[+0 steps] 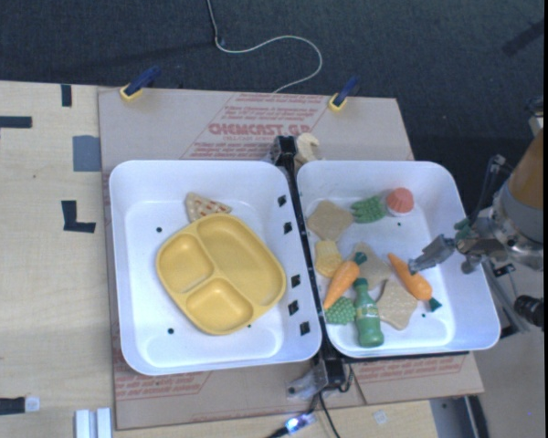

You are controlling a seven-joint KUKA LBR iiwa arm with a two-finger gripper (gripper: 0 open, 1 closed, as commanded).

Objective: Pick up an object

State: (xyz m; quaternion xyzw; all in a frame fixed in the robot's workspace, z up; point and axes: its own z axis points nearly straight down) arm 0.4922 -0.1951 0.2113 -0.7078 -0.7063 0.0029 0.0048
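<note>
1. The cardboard sheet (256, 126) under the bins reads "CHEMCAST GP" in red
2. The gripper (431, 254) hangs over the right bin (470, 322), fingers parted, grasping nothing
3. A toy carrot (410, 277) lies just beside its fingertip; a green bottle (367, 316) lies nearby

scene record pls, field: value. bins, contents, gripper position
left bin: yellow divided tray, waffle wedge at its far edge
right bin: two carrots, green bottle, red tomato, green leafy pieces, tan flat slices
gripper: above right bin's right side, by the right carrot
held: nothing visible between fingers
arm: enters from right
</note>
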